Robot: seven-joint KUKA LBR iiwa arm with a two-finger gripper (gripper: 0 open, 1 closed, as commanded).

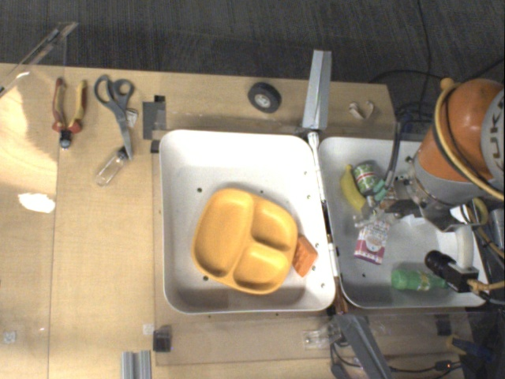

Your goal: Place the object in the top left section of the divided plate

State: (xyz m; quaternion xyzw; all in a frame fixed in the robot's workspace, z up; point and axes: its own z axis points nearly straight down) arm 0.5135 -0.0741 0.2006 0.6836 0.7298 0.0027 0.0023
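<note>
Our plate (243, 240) has nothing in it; our gripper (392, 197) hovers over the right bin (347, 290), grip state unclear.

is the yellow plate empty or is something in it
Empty: all three sections of the plate show bare yellow. An orange block lies beside its right rim.

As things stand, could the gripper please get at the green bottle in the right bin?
Probably yes. The green bottle lies on its side near the right bin's front edge, with nothing on top of it. The gripper hovers over the same bin, beside the packet.
</note>
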